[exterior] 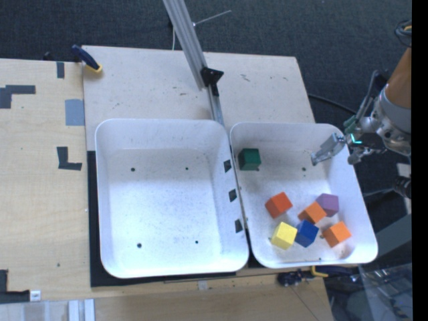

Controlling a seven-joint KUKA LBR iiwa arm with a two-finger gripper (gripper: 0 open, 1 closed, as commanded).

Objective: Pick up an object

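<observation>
The right bin holds several small blocks. A green block sits alone near its far left wall. Toward the near right corner cluster a red-orange block, a purple block, two orange blocks, a blue block and a yellow block. My gripper hangs over the bin's far right rim, well above the blocks. It is open, and nothing is between its fingers.
The left bin lies beside the right one, sharing a middle wall. A slanted metal rail crosses the bench behind the bins. A blue and yellow clamp rests at the back left.
</observation>
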